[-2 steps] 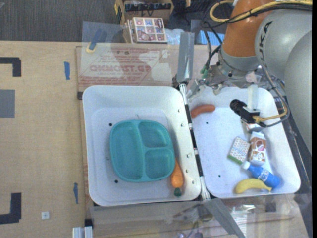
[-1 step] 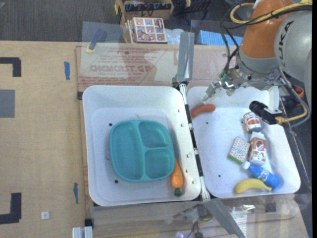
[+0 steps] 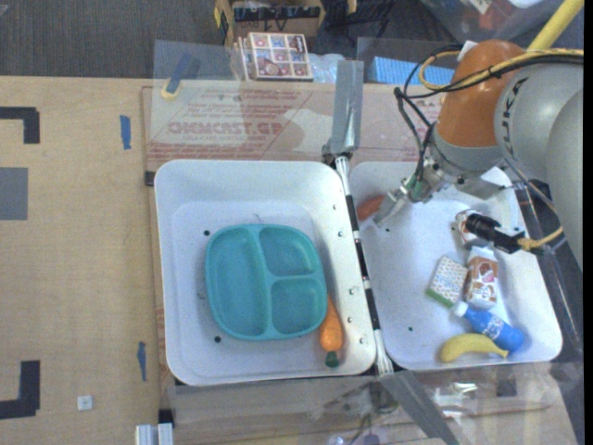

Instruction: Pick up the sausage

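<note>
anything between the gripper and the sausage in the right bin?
Nothing visible. The gripper sits at the right bin's upper-left corner, right beside the sausage. The box, carton, bottle and banana lie farther right, off that line.

The grey metal arm (image 3: pixel 547 109) with its orange band (image 3: pixel 477 91) reaches in from the right side of the camera view and bends down over the right-hand shallow white bin (image 3: pixel 408 327). Below the band the wrist narrows to the slim two-finger gripper (image 3: pixel 382 213), which slants down and leftward toward that bin's upper left corner, close beside its left wall.
</note>
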Robot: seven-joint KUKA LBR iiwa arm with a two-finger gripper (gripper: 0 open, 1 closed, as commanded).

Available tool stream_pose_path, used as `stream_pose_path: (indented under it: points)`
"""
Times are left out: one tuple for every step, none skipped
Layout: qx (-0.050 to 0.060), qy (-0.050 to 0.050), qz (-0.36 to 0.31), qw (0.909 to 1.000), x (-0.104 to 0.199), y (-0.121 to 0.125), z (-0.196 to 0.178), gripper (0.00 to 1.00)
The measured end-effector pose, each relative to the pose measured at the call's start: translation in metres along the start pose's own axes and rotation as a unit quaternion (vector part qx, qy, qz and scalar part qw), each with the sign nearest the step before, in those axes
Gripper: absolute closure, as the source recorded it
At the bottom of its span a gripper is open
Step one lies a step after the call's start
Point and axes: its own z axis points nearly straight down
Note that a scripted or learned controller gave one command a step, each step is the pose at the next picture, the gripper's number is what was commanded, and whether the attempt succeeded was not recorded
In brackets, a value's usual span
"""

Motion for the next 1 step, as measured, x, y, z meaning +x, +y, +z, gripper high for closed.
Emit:
stream_pose_path:
  points:
    - [-0.003,-0.003,0.001,1.0,-0.0023,0.0011,-0.0093,1.0]
